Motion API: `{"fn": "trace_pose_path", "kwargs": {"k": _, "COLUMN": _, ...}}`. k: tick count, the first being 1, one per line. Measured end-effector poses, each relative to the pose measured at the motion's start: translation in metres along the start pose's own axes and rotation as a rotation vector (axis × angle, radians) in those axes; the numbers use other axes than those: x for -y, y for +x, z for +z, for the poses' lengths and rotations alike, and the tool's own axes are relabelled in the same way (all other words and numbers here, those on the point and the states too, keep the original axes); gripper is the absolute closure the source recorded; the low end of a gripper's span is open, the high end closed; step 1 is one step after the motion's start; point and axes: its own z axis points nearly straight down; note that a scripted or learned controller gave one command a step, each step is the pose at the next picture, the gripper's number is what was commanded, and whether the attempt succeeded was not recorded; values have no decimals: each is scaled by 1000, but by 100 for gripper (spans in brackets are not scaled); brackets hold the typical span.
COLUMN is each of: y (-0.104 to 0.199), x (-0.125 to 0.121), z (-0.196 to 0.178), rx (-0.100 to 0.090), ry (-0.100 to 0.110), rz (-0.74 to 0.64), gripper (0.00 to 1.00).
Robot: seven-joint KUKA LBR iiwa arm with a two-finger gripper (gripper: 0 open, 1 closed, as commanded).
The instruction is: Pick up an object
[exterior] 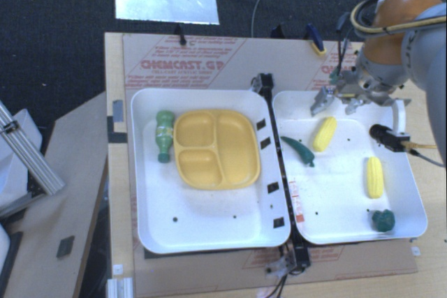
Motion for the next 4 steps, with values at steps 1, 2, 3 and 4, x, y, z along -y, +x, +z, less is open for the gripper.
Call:
{"fn": "trace_pose_path", "kwargs": {"k": 1, "y": 4, "x": 4, "z": 43, "rx": -1, "ry": 1, "rz": -1, "gripper": 0}}
{"fn": "trace_pose_path", "kwargs": {"k": 2, "y": 4, "x": 2, "z": 29, "rx": 1, "ry": -5, "rz": -2, "gripper": 100}}
{"fn": "trace_pose_path", "kwargs": {"k": 3, "y": -3, "x": 8, "z": -29, "rx": 0, "ry": -5, "rz": 1, "gripper": 100}}
{"fn": "trace_pose_path", "kwargs": {"k": 4, "y": -1, "x": 10, "z": -94, "rx": 1, "ry": -8, "rz": -3, "gripper": 100}}
